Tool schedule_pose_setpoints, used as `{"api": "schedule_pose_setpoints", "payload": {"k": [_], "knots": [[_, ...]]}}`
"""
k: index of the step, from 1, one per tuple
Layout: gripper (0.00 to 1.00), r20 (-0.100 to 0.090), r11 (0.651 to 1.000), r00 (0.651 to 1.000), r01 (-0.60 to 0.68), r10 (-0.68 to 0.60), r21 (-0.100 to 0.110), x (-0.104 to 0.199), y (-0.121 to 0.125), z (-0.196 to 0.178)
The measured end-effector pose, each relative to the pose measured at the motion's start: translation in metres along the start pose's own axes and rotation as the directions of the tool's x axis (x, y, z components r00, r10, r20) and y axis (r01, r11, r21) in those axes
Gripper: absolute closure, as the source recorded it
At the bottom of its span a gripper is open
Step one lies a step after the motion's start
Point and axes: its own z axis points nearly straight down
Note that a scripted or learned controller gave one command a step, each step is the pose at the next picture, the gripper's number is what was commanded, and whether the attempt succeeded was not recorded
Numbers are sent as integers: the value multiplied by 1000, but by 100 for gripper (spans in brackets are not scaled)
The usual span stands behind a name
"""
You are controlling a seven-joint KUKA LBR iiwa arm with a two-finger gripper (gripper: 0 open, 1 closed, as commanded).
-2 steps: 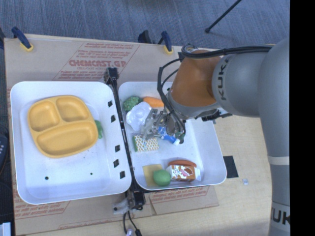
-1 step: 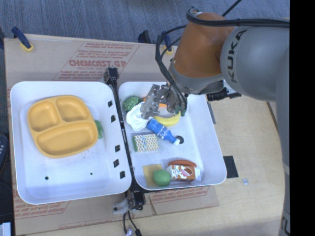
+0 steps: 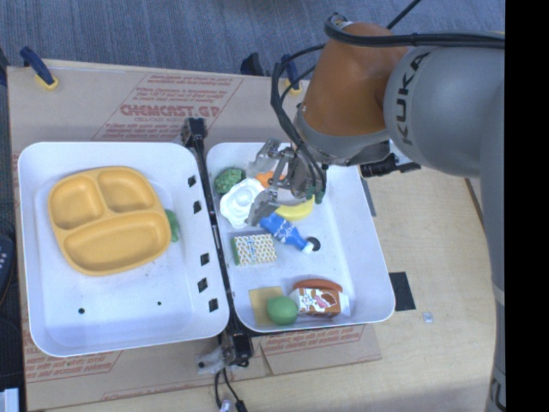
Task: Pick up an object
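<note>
Claw of the grey robot arm (image 3: 287,183) is hanging low inside the right-hand shallow white plastic bin (image 3: 364,256), at its upper middle, with the orange-banded wrist above it reaching in from the right. Whether the claw is released or clenched cannot be told from this slanted overhead camera view, because metal parts and clutter are overlapping there.

Taking the claw as the landmark: a yellow banana-shaped toy (image 3: 296,209) is lying just below it, seemingly touching or nearly so. A blue plastic tube with a white cap (image 3: 286,231) is lying below that, tilted. A white crumpled object (image 3: 239,202) is sitting just to the claw's left, and a green broccoli-like toy (image 3: 228,179) further left. A speckled square sponge (image 3: 255,249) is lying below left. Well below, a green ball (image 3: 280,310) and a red-and-white packet (image 3: 319,299) are resting near the bin's lower edge.

Well to the left, a yellow divided plastic tray (image 3: 109,219) is sitting in the left-hand white bin (image 3: 51,316).

Judging by this, the arm is reaching down for a grasp, likely at the banana or tube. Next, a firm closing on one item, then a straight lift, is needed.
</note>
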Motion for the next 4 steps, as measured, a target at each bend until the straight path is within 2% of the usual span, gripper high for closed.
{"api": "schedule_pose_setpoints", "payload": {"k": [1, 2, 3, 4], "knots": [[0, -2, 993, 993, 115, -115, 0, -11, -68, 62], [0, 9, 991, 991, 136, -135, -1, -35, -43, 119], [100, 19, 991, 990, 137, -137, 0, -37, -42, 107], [0, 19, 991, 990, 137, -137, 0, -37, -42, 107]]}}
